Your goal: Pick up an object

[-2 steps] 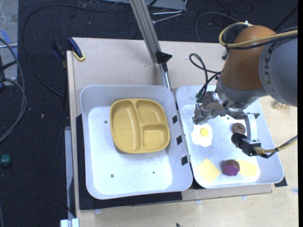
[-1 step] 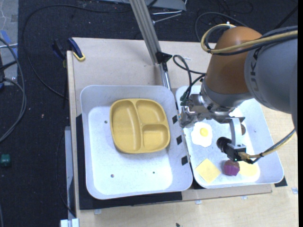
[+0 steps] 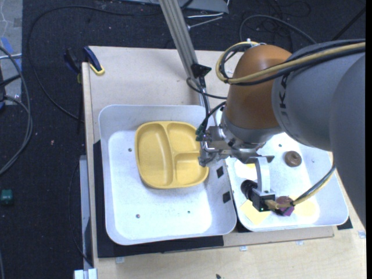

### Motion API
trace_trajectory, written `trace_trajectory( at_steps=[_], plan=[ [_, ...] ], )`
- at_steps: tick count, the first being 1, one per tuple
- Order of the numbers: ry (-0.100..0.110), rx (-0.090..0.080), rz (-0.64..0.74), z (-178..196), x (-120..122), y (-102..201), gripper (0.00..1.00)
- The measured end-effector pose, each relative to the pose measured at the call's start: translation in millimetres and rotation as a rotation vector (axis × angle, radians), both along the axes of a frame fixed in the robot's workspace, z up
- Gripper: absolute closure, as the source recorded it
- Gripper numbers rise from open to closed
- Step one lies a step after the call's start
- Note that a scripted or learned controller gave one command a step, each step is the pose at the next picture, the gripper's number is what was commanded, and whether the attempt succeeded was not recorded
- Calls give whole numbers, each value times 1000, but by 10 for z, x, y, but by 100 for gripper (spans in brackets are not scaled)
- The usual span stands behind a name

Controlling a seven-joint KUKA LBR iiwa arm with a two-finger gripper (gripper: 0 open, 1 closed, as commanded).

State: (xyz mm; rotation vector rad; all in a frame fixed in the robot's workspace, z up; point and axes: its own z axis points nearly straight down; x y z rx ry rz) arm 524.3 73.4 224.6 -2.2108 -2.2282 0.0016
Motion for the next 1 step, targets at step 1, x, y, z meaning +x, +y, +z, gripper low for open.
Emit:
trace_trajectory(
  at_steps=[1],
  plan=[
    [-1, -1, -6, 5, 7, -33, 0]
  ],
)
